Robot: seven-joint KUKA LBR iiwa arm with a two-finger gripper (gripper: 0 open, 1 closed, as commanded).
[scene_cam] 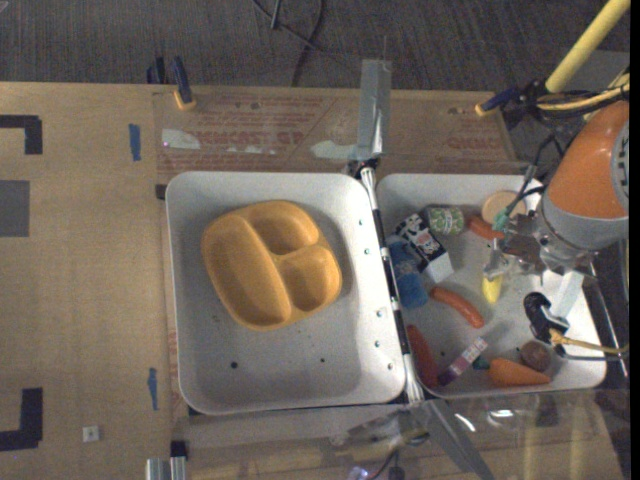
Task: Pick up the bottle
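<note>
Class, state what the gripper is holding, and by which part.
It cannot be told: the gripper hangs over the right bin beside a yellow item, the contact being unclear.

We see a bench point(80, 298) of pale matt wood. Both bins point(270, 388) look like smooth white plastic with a slight sheen. The yellow dish point(270, 263) in the left bin seems glossy moulded plastic. The arm point(590, 183) has a shiny orange band, and the floor point(120, 18) looks like rough grey carpet.

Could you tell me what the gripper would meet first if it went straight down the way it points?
Probably the yellow item just below the gripper in the right bin, though depth is unclear.
</note>
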